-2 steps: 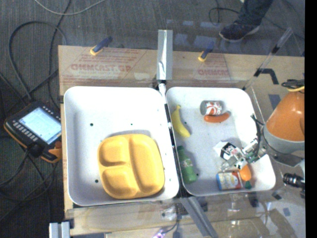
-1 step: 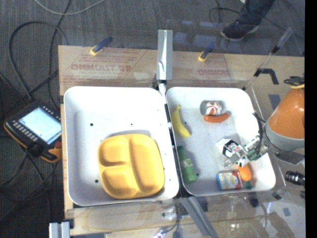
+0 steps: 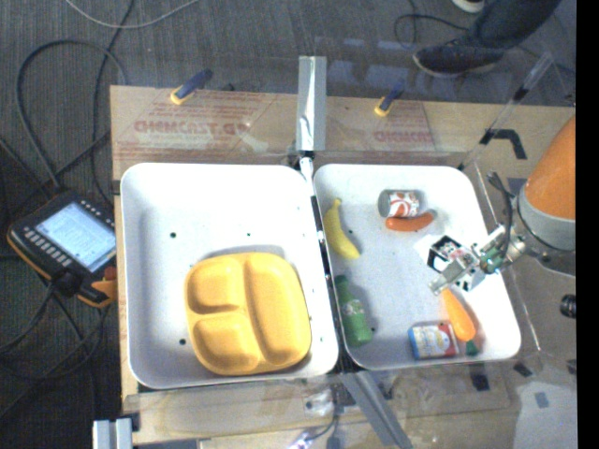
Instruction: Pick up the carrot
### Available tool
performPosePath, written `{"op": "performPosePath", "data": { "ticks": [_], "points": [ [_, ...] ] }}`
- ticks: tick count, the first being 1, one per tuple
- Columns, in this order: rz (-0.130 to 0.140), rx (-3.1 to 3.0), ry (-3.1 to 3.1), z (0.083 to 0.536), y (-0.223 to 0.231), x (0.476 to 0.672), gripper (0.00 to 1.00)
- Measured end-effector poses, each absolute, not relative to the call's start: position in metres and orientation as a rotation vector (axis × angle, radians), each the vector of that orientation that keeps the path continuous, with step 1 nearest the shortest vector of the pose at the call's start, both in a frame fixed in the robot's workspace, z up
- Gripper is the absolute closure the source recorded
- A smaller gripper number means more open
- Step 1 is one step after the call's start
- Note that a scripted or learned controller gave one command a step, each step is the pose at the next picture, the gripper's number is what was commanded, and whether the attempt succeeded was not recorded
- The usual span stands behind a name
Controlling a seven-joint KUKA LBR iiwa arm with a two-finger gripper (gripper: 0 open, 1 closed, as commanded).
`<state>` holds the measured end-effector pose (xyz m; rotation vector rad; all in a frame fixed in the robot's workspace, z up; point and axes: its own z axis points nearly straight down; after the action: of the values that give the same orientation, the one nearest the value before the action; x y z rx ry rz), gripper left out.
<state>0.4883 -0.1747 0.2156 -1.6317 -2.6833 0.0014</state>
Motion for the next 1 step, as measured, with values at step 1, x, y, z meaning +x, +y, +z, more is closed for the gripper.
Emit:
{"op": "performPosePath", "data": {
  "ticks": [1],
  "points": [
    [0.001, -1.632, -2.683, 0.2158, -0.1747, 0.4884, 0.0]
  ]
}}
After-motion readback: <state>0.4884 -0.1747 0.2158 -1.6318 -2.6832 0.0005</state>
